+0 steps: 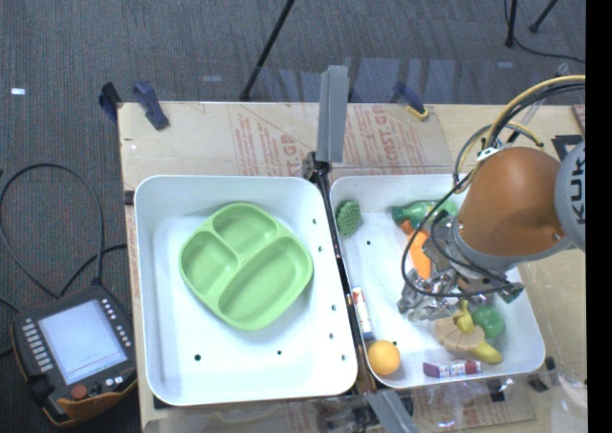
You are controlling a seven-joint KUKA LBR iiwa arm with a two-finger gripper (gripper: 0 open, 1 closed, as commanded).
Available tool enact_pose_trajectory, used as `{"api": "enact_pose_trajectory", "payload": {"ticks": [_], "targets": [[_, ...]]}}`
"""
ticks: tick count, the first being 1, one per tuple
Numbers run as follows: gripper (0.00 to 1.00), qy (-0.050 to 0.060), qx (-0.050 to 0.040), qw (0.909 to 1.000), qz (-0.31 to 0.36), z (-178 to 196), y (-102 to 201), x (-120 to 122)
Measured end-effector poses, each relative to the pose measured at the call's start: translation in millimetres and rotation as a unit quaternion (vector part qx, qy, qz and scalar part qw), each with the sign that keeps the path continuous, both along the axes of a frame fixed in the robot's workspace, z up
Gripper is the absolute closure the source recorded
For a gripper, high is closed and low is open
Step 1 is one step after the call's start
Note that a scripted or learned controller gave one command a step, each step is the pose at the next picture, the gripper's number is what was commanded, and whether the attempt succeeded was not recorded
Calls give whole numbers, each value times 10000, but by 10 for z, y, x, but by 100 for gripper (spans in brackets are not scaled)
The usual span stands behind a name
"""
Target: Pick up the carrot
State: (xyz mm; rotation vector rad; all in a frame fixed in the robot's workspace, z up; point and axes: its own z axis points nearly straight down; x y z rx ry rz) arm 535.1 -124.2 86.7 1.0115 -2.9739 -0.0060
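Observation:
The carrot (417, 255) lies in the right bin (382, 259), an orange strip with a green leafy top (418, 212) pointing to the far side. Most of its body is hidden under the arm's wrist and orange band (509, 204). My gripper (426, 295) hangs low over the bin's middle, its metal tip just in front of the carrot's visible end. Whether it touches the carrot I cannot tell.
In the right bin lie a green bristly piece (349, 218), a marker-like tube (360, 312), a yellow-orange round fruit (383, 357), a banana and beige piece (467, 336), a green item (491, 322) and a small pink packet (450, 367). The left bin (163, 326) holds a green divided plate (247, 264).

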Motion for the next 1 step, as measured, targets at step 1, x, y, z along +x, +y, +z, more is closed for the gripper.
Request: {"api": "enact_pose_trajectory", "payload": {"ticks": [1], "targets": [[100,-48,-11,9866,1633,1761,489,-196]]}}
